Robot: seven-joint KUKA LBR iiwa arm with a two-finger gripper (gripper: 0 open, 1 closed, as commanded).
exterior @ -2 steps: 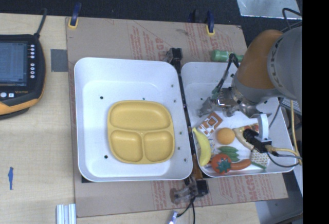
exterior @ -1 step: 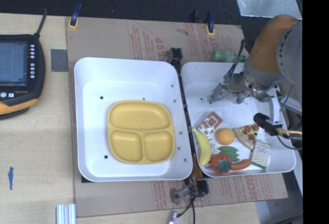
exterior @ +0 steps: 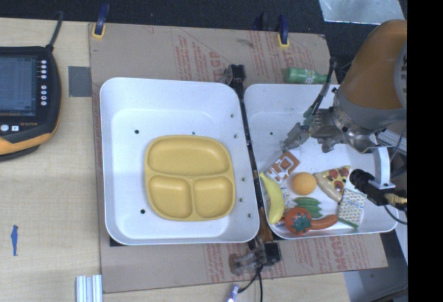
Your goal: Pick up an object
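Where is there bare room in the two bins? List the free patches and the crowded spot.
Left bin: a bare band between its walls and the yellow tray, widest at the back. Right bin: bare back-left corner, behind the hand. Crowded: its front, around the banana, orange, pizza slice.

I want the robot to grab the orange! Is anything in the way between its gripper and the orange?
Nothing visible blocks it. The gripper sits over the right bin, and the orange lies just below it, uncovered. The small patterned card, banana and pizza slice crowd its sides.
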